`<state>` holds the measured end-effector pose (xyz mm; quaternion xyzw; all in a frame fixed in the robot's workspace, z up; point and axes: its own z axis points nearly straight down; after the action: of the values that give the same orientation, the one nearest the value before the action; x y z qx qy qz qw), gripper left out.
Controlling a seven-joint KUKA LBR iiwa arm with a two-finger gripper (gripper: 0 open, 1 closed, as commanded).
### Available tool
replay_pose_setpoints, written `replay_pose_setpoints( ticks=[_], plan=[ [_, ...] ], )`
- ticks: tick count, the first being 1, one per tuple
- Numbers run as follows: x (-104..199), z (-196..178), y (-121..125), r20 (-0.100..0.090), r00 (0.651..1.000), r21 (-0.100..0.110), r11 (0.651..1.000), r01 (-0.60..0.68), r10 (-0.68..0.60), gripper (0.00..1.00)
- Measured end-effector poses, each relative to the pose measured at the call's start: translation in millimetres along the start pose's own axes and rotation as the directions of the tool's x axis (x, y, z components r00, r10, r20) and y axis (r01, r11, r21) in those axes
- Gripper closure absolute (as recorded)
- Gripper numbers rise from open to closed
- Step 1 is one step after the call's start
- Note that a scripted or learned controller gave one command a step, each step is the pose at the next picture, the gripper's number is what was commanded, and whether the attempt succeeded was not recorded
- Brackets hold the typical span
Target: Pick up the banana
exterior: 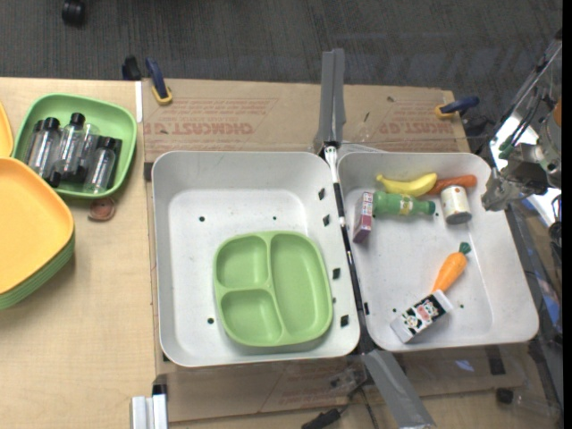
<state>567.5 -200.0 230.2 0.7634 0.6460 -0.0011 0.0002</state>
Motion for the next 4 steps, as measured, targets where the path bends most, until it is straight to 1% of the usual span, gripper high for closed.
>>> replay_pose_setpoints(
  ticks=[1,2,3,4],
  plan=[
    [53,-29,12,0.000,0.959,-0.002,0.959,0.284,-0.284,1.00],
    [30,27,5,-0.001,0.842,0.000,0.842,0.539,-0.539,1.00],
    [42,46,-18,0.000,0.498,-0.003,0.498,0.867,-0.867,1.00],
    [-17,109,-37,0.000,0.557,-0.003,0.557,0.830,-0.830,1.00]
  ],
)
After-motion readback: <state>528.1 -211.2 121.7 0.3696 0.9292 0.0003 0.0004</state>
